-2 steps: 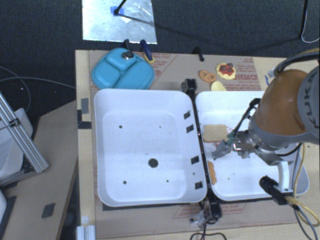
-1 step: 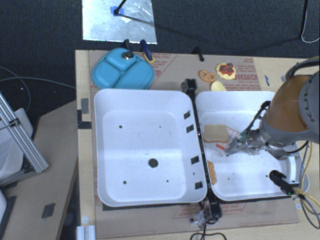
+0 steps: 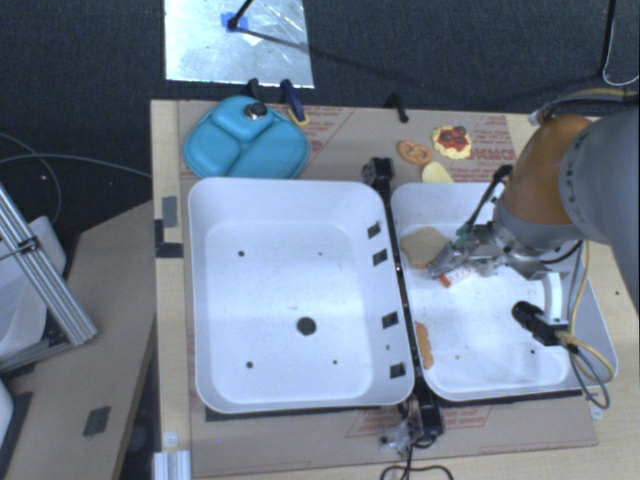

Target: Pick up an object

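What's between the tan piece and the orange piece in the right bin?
Bare white bin floor lies between the tan piece and the orange piece, in the camera view.

bins (image 3: 290, 203): 2 | blue tray (image 3: 246, 140): 1 | metal sheet (image 3: 236, 26): 1

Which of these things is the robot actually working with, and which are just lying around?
Part of the job:
gripper
tan flat piece in the right bin
small orange piece

Just lying about:
blue divided tray
toy foods behind the bins
left bin
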Controlling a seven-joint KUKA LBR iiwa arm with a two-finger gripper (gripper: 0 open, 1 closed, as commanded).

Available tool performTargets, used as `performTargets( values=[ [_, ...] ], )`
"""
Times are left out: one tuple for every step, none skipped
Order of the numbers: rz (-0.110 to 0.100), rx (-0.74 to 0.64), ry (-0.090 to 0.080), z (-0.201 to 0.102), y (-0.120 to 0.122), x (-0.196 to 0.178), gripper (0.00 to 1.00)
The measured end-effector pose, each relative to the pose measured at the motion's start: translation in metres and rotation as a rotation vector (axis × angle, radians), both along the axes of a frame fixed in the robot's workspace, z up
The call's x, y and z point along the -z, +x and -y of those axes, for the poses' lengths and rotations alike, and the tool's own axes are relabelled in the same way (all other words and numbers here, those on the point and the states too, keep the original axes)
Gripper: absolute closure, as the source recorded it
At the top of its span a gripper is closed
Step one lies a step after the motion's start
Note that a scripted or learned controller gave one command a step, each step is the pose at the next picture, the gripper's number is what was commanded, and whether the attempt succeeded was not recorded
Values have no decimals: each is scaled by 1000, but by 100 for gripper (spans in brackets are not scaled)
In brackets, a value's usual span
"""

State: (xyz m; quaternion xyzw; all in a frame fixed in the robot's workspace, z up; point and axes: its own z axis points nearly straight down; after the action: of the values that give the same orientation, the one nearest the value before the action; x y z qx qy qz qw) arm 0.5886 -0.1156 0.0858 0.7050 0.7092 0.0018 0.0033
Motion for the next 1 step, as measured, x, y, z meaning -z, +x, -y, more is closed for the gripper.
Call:
performTargets(
  values=[
    [8, 2, -4, 2, 0, -13, 100]
  ],
)
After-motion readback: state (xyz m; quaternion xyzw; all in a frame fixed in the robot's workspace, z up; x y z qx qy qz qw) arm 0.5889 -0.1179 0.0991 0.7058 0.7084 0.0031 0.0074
